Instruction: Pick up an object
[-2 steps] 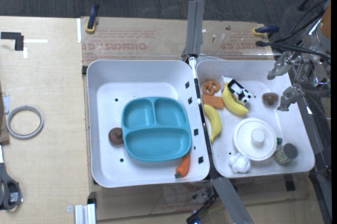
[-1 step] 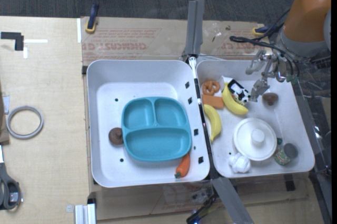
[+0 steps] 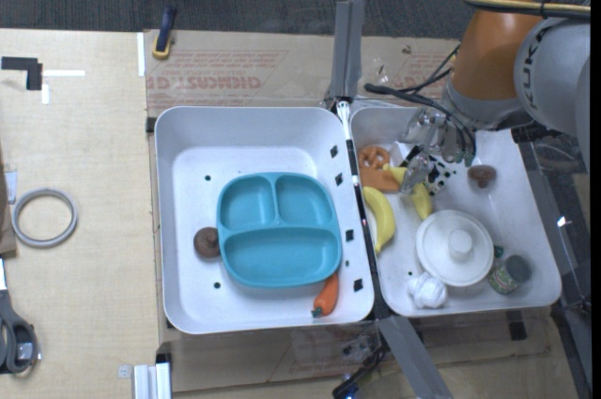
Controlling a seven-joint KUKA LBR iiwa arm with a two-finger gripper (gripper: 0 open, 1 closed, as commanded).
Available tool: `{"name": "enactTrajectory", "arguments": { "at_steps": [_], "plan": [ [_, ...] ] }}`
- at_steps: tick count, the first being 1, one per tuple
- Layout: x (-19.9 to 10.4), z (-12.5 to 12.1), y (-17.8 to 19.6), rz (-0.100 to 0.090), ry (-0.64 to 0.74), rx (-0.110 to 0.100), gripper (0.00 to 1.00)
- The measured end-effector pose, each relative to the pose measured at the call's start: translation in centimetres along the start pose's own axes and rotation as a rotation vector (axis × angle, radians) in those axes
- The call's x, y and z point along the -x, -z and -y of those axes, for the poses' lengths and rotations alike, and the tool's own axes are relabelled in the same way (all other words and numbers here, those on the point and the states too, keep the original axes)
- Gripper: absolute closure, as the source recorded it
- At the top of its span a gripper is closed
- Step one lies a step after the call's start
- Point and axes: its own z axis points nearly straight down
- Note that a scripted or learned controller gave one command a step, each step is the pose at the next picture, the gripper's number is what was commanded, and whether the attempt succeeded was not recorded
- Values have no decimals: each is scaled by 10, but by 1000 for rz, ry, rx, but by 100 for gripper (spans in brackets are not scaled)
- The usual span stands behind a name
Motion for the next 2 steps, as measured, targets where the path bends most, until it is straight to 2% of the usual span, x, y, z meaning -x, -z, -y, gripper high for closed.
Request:
{"name": "enactTrajectory", "arguments": {
  "at_steps": [1, 2],
  "plan": [
    [-27, 32, 0, 0, 2, -1, 0],
    [-52, 3, 0, 0, 7, 0, 0]
  ]
}}
